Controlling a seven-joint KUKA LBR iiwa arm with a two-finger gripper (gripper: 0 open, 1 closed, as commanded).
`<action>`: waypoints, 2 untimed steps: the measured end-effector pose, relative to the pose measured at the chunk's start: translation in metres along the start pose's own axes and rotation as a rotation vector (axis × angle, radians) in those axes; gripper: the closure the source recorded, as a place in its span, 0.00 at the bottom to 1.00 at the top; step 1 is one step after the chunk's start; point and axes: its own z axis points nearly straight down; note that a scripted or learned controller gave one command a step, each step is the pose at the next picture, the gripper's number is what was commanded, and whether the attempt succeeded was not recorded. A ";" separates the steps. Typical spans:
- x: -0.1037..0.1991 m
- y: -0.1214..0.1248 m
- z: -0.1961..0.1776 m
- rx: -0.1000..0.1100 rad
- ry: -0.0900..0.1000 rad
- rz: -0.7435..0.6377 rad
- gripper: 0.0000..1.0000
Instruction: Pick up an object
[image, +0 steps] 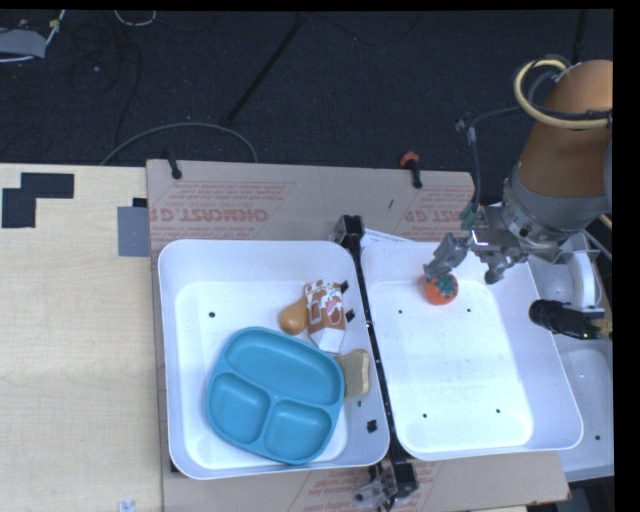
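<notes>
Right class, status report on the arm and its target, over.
Gripper low over right bin, just above small orange object. No grasp visible. Blue tray and toys in left bin.

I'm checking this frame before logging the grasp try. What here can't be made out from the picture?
- Whether the gripper grips the small orange object: the grey metal overlaps the object's top from this slanted view.
- The small items beside the blue divided tray in the left bin: too small and blurred to identify.
- The arm: cut off by the right edge.
</notes>
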 end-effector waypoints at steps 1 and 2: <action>0.000 0.002 -0.006 -0.011 -0.001 -0.001 0.00; 0.007 0.007 0.043 -0.007 0.000 0.000 0.00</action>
